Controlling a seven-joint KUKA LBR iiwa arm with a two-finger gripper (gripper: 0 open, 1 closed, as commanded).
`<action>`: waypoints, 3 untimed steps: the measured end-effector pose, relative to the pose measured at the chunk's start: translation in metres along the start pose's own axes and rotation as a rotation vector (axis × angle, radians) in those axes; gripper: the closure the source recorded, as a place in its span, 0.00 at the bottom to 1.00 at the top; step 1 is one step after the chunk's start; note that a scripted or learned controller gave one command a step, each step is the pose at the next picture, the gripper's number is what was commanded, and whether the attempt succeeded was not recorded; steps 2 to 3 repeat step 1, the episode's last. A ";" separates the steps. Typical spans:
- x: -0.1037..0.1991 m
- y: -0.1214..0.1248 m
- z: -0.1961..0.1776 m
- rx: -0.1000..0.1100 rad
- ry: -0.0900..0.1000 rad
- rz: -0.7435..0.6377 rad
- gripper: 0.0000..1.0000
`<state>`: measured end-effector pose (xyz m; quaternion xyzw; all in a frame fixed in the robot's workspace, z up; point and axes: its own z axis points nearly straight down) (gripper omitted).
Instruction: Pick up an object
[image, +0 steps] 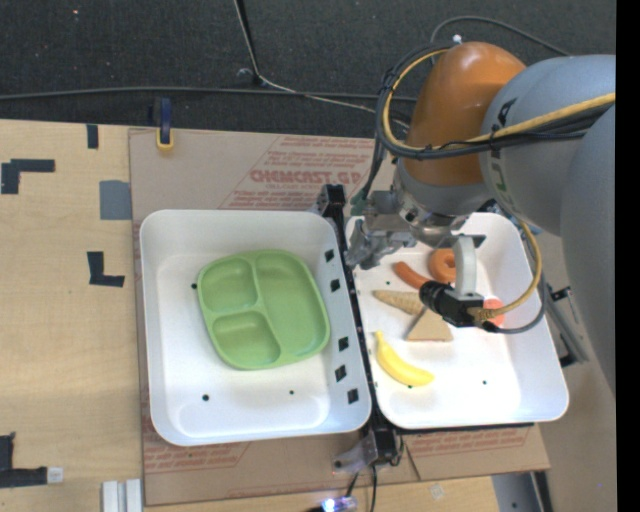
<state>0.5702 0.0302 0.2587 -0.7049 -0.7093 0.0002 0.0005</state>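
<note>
Claw (385, 238) of mine hovers at the right bin's (520, 400) eleven o'clock corner, grip state unclear, so I'm mid-approach, and next must descend onto the sausage (410, 273) at four o'clock.

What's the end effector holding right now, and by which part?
Cannot be told. The end effector hangs over the upper left corner of the right bin, above the red sausage, with nothing visibly in it.
</note>
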 end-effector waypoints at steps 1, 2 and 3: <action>0.045 0.014 0.015 0.001 -0.001 0.001 1.00; 0.045 0.014 0.015 0.001 -0.001 0.001 1.00; 0.045 0.014 0.015 0.001 -0.001 0.001 1.00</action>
